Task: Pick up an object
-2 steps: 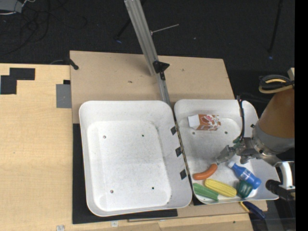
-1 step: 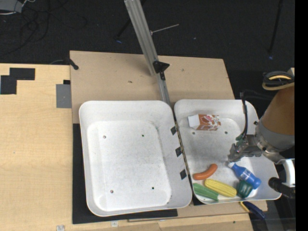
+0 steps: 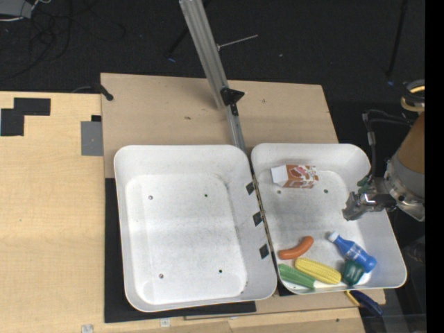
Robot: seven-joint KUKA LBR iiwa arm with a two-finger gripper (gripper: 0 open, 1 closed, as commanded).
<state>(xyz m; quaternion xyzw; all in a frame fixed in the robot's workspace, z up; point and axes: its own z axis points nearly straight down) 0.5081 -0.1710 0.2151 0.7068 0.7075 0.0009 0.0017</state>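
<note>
You look down from one fixed camera set high above the bench (image 3: 173,109), at a slant from the near side, far enough back to take in both white bins (image 3: 139,159) whole.

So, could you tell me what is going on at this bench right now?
The arm reaches in over the right bin, its end effector low near that bin's right side. A carton, sausage, corn and blue bottle lie in that bin, none visibly grasped. The left bin sits beside it.
</note>
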